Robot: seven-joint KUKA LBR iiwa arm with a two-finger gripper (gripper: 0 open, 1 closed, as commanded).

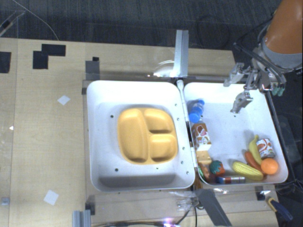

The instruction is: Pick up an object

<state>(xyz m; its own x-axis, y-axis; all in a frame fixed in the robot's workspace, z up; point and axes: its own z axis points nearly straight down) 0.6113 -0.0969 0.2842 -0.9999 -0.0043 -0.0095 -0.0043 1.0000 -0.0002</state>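
From the one camera above the surface (42, 141), the grey arm with its orange band (286, 25) comes in at the upper right, and its hand (241, 91) hangs over the upper part of the right bin (227, 126), near that bin's top rim. One finger (239, 102) points down and to the left over bare white floor, with a second metal piece higher up toward the rim; the two look spread apart with nothing between them, though the view is small and slanted here, so that is only probable. Everything that could be picked up lies away from the hand. Just to its left, against the wall shared by the bins, stands a blue bottle (195, 110); below that, further from the hand, lies a brown and white packet (200, 135), then a tan box (204, 159). Well below the hand, along the bin's bottom edge, are a green and red ball (216, 167), a marker-like stick (231, 178) and a yellow corn cob (247, 170). Down and to the right of the hand, in the bin's lower right corner, sit a banana (254, 148), a small can (265, 148), a carrot (252, 160) and an orange (269, 166), crowded and touching. Far to the hand's left, the left bin (102, 126) holds a yellow divided tray (147, 135) lying flat at its middle.
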